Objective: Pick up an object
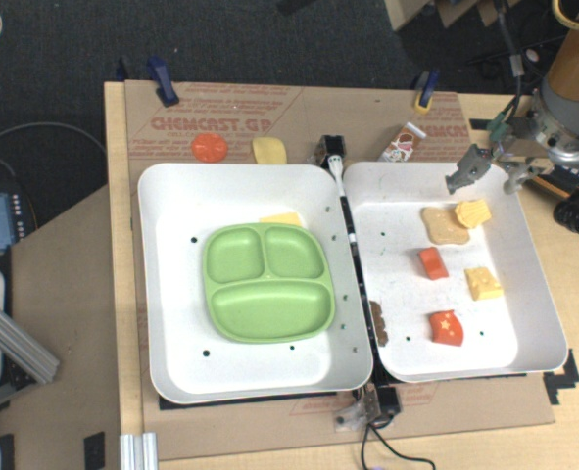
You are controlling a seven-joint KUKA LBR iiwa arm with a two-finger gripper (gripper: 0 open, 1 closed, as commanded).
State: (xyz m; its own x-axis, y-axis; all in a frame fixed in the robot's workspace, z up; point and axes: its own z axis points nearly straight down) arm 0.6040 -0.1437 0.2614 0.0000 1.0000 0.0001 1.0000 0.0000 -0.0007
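The bench (73,292) carried a brown board (299,106) that held two shallow white bins side by side, the board's far edge pinned by two blue clamps (162,81). The left bin (171,341) held a green divided plate (267,282) near its middle, with bare white floor all around it and the widest clear strip along the near edge; a pale yellow piece (281,219) was mostly hidden behind the plate's far rim. The right bin (524,351) held five small things well apart from its walls: a tan flat piece (443,228) with a yellow block (473,212) touching its far right corner, a red block (432,263) near the middle, a second yellow block (483,282) to its right, and a red wedge (447,328) near the front, with open floor on the bin's left half. The arm (568,86) was cut off by the right edge, and its gripper (468,171) hung over the far right corner of the right bin, just beyond the yellow block; whether it was released or clenched could not be told, and nothing showed between its fingers. On the board behind the bins lay an orange round thing (210,148), a pale yellow lump (268,151) and a small packet (403,145), too small to read.
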